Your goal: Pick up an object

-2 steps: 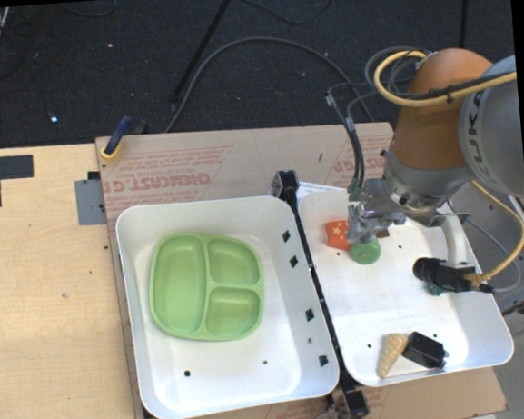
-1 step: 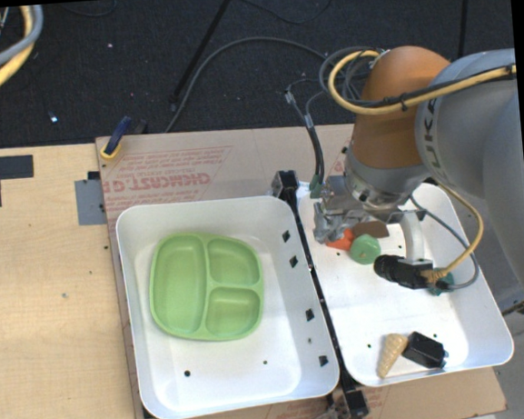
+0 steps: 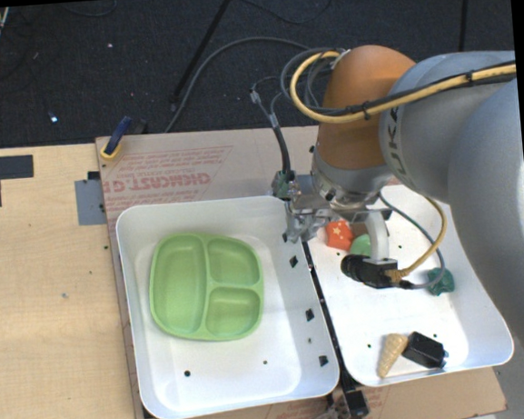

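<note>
Pincer [image 3: 322, 215] at far left corner of right bin [image 3: 472, 318], masked by wrist [image 3: 355, 173]; released or clenched, cannot tell. Orange object [image 3: 338, 235] and green object [image 3: 362, 244] just beside, partly hidden.

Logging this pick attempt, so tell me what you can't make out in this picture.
Camera view:
- Orange object: top hidden by the wrist, shape unclear.
- Green object beside it: mostly covered by the arm's hardware.
- Gripper: too cluttered to tell whether it holds anything.
- Right bin: far side covered by the grey arm.
</note>
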You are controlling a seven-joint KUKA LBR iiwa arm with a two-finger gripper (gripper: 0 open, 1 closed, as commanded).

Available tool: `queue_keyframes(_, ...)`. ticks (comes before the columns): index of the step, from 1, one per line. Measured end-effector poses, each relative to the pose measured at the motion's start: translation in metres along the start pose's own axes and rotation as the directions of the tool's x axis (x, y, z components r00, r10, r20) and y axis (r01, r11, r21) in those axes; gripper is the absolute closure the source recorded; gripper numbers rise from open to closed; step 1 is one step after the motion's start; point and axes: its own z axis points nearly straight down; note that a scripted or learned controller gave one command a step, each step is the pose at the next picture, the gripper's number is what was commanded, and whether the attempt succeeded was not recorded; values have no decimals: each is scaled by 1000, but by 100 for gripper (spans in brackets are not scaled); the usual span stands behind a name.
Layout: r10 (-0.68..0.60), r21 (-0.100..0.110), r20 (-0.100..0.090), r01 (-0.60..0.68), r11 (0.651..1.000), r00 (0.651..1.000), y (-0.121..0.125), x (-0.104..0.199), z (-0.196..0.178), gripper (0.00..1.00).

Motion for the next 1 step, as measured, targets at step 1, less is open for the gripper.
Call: queue_keyframes(1, -1, 0, 0, 1, 1000, 1000, 4, 60, 2, 100)
